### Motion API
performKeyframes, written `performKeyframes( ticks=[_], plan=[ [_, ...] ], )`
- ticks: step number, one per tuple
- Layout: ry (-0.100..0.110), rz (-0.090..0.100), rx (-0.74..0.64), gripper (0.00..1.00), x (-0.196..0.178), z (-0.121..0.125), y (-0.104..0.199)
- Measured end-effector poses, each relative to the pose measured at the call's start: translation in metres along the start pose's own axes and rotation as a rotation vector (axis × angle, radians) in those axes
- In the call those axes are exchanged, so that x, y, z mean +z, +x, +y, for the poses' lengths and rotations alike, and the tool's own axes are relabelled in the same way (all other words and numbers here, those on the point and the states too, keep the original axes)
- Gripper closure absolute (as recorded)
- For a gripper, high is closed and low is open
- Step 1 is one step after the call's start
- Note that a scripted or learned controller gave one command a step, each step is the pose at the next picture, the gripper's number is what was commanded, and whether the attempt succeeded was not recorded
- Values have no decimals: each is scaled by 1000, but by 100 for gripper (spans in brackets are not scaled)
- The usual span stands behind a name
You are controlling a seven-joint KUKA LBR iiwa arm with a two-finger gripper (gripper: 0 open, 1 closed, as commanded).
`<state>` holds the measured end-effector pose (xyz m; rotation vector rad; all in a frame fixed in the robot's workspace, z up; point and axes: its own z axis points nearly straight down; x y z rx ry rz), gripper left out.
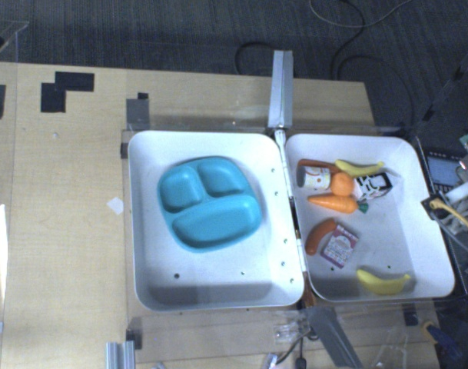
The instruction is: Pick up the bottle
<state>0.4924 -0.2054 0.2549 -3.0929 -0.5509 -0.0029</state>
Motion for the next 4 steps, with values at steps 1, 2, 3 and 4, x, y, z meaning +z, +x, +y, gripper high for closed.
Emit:
performKeyframes(
  ticks=[1,2,3,4],
  plan=[
    [-2,1,144,100,-38,-1,-4],
    [-2,0,143,100,-45,44,121],
    [-1,1,55,100,-42,20,54],
    [-1,0,142,100,-58,-1,-5]
  ],
)
